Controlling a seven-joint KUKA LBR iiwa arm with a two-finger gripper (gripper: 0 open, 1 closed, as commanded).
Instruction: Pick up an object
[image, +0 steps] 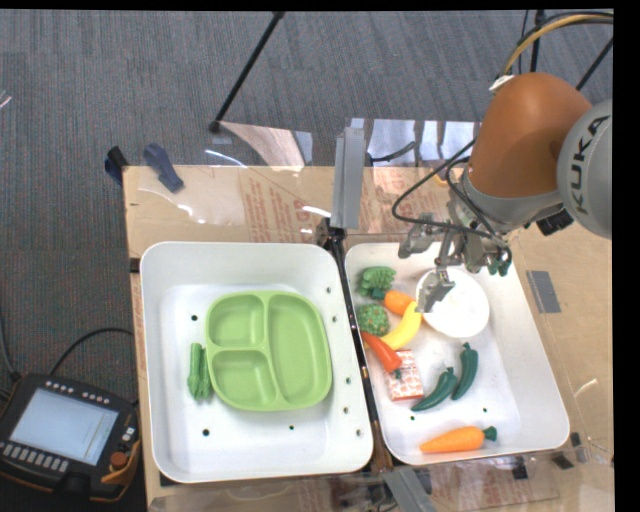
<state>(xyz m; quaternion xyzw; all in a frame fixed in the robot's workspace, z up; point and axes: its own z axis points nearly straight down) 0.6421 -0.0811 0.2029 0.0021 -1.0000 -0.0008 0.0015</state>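
- The likeliest target is the yellow banana (405, 326), lying in the right bin (535, 385) against the edge of a white plate (462, 312), with an orange carrot piece (398, 301) touching its upper end.
- The gripper (432, 292) hangs just above that spot; its fingers look slightly apart with nothing between them, though the slanted view leaves this unsure.
- To grasp well, I judge the fingers should straddle the banana across its narrow width, clear of the plate rim.
- Two broccoli florets (375, 300) and a red pepper (381, 351) crowd the left side; a straight descent avoids nudging them.
- The left bin (165, 400), holding a green divided tray (268, 350), plays no part.
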